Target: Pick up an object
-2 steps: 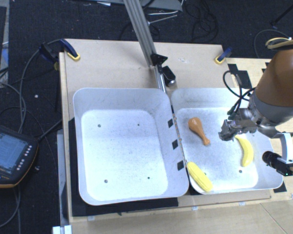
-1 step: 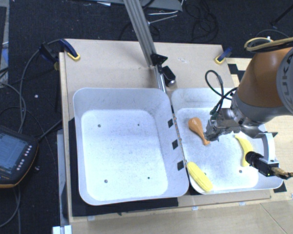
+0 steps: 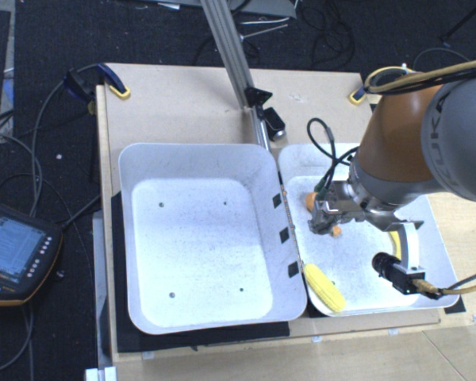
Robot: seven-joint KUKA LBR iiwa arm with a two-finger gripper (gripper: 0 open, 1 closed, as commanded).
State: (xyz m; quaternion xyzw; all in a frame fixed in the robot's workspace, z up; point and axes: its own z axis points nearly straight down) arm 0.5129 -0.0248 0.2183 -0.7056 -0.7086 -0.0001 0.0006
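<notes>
My gripper (image 3: 327, 222) hangs low over the left part of the right bin (image 3: 357, 268), under the orange band of the arm. A small orange object (image 3: 311, 201) peeks out just left of the gripper, and another orange bit (image 3: 335, 231) shows beside its lower edge. A yellow corn cob (image 3: 324, 286) lies near the bin's front left corner, apart from the gripper. A yellow banana-like piece (image 3: 397, 240) lies to the right, partly under a white bracket on the arm.
The left bin (image 3: 143, 173) lies beside the right one, sharing a raised rim with black clips (image 3: 285, 232). A slanted metal pole (image 3: 234, 54) rises at the back. A black camera unit (image 3: 393, 272) juts from the arm over the right bin.
</notes>
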